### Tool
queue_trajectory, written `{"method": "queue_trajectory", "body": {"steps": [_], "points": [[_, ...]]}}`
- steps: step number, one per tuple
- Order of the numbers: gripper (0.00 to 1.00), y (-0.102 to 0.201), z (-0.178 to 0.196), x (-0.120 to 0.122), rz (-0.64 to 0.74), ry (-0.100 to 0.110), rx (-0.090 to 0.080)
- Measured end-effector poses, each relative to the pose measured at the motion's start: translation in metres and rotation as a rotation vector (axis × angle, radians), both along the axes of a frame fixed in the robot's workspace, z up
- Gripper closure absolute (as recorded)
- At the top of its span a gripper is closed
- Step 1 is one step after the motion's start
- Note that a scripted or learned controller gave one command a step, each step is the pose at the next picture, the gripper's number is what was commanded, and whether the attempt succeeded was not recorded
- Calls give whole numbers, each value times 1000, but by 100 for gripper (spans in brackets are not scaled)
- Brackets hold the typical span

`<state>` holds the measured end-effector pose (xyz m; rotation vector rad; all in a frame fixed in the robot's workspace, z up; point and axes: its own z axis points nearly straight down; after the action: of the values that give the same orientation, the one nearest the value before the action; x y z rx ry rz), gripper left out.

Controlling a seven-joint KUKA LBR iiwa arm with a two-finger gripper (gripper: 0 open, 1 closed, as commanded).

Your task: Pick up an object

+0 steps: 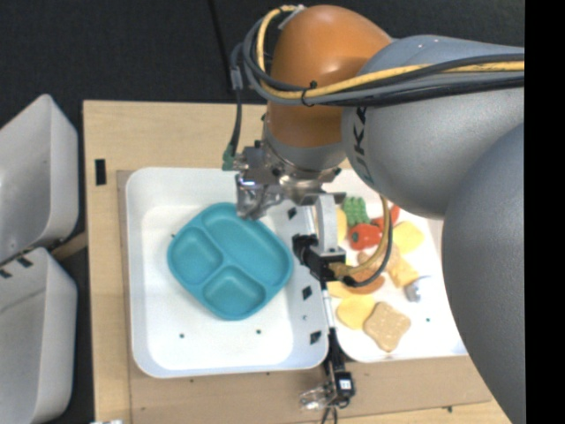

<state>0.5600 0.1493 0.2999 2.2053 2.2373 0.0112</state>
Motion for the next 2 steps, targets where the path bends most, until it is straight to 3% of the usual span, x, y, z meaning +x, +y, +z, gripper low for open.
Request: {"method": "queue_trajectory", "body": {"steps": [1,2], "points": [[100,-23,-75,1,-13,15,-10],[100,13,101,-6,-5,-9,-1]]}}
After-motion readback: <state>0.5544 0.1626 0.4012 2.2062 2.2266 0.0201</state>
